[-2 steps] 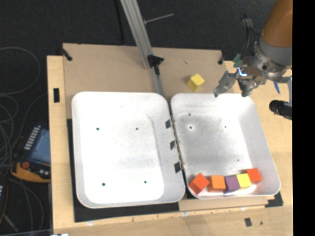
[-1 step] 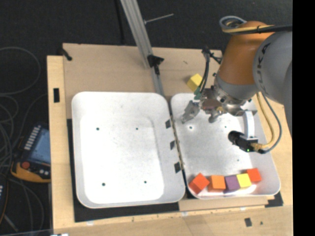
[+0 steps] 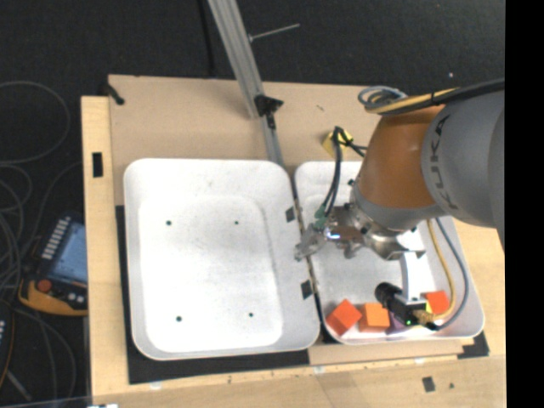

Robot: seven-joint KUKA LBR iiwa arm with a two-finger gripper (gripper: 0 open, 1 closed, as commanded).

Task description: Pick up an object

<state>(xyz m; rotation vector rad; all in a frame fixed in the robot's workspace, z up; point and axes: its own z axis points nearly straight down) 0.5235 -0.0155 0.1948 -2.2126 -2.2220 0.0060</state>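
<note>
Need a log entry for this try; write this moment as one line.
claw: over right bin, by its left wall | held: nothing visible | orange blocks: three at bin's near end, apart from claw

- Bench [image 3: 178, 117]: pale board bearing two shallow white bins side by side.
- Left bin [image 3: 212, 228]: white, with speckled floor.
- Right bin [image 3: 316, 185]: white, and overhung by the arm [image 3: 408, 168] (grey, orange band), which enters from the right.
- Orange block [image 3: 344, 314]: near left corner of the right bin.
- Second orange block [image 3: 375, 316]: just right of the first.
- Purple piece [image 3: 398, 322]: small, shape unclear.
- Third orange block [image 3: 437, 302]: near right corner.
</note>
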